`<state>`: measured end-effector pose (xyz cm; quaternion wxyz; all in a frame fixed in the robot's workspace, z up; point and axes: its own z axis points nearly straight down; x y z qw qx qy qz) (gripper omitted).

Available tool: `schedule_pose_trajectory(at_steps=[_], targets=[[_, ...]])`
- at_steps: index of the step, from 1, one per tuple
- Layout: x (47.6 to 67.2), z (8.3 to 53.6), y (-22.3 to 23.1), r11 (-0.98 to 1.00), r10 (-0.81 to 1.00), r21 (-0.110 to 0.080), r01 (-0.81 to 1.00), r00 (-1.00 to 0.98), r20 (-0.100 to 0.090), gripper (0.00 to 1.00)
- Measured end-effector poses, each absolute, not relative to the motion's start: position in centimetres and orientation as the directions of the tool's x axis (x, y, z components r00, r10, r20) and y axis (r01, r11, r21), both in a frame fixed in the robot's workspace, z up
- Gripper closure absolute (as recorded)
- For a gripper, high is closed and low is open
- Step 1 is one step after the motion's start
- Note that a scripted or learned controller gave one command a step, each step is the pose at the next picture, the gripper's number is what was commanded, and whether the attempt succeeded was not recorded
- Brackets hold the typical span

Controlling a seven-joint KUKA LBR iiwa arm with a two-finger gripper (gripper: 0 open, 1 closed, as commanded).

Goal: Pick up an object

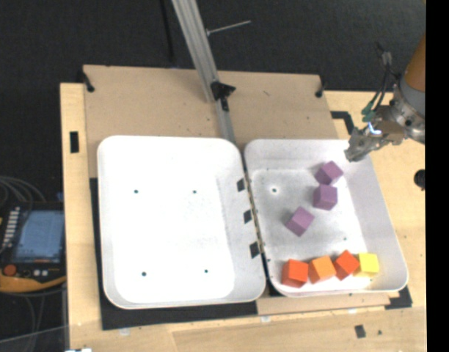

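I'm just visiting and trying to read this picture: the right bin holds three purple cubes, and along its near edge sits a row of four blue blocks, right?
Nearly. The right bin does hold three purple cubes, but the row along its near edge is not blue: the camera view shows three orange or red blocks and one yellow block at the row's right end.

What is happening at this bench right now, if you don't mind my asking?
A robot arm is reaching in from the right, with its gripper hanging over the upper right corner of the right bin, holding nothing that I can see. That bin holds three purple cubes in its middle and a row of blocks along its near edge: a red block, an orange block, another red block and a yellow block. All of them lie untouched. The left bin sits beside it.
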<state>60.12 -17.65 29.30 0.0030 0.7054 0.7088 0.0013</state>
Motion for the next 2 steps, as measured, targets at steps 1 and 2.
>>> schedule_pose_trajectory(at_steps=[1, 2], targets=[[58.9, 29.3, -12.5, 0.006, 1.0, 0.001, 1.0, -0.006, 0.0, 1.0], [57.6, 27.6, -7.7, 0.006, 1.0, 0.0, 1.0, -0.006, 0.001, 1.0]])
